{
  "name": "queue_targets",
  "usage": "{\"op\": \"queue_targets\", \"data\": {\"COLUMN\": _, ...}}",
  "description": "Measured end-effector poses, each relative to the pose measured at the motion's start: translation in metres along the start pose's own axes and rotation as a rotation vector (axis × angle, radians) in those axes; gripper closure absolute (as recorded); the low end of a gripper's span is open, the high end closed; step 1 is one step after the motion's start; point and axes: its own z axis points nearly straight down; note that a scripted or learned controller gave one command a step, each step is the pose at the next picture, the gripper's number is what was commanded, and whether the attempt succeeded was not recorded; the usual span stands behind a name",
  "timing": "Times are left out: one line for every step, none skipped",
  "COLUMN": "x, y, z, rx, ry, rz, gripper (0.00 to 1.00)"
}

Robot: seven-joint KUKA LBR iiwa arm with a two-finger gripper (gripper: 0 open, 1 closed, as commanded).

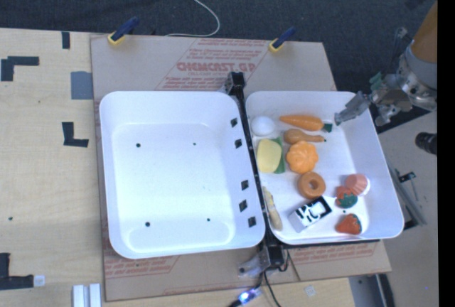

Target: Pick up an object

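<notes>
Camera view: gripper hovered over the right bin's upper right rim, fingers apart, nothing between them. Toy food lay in that bin: carrot just left of the gripper, white egg, orange, doughnut, strawberry. Left bin sat alongside.
</notes>
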Motion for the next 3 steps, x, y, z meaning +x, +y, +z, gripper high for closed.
{"op": "queue_targets", "data": {"x": 0.09, "y": -0.022, "z": 0.151, "rx": 0.014, "ry": 0.007, "rz": -0.006, "gripper": 0.0}}
{"op": "queue_targets", "data": {"x": 0.084, "y": -0.017, "z": 0.129, "rx": -0.005, "ry": -0.002, "rz": 0.0, "gripper": 1.0}}
{"op": "queue_targets", "data": {"x": 0.134, "y": 0.024, "z": 0.058, "rx": -0.01, "ry": 0.001, "rz": -0.006, "gripper": 1.0}}
